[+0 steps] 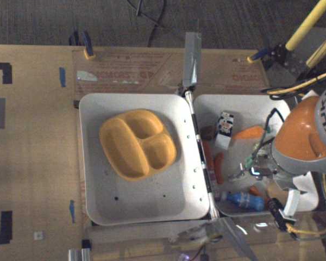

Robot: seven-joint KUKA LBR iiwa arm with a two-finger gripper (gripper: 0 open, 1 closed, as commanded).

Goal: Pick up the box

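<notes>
— Looking down on the worktop: spotted the box in the right bin, toward its upper left in the view, just beside an orange piece.
— Lay untouched, then?
— Lay free. Saw the claw lower in that same bin, apart from the box, beside a red item and near a blue bottle.
— Apart or together?
— Could not tell; too tangled with wiring.
— And in the left bin?
— Found a yellow divided plate.
</notes>
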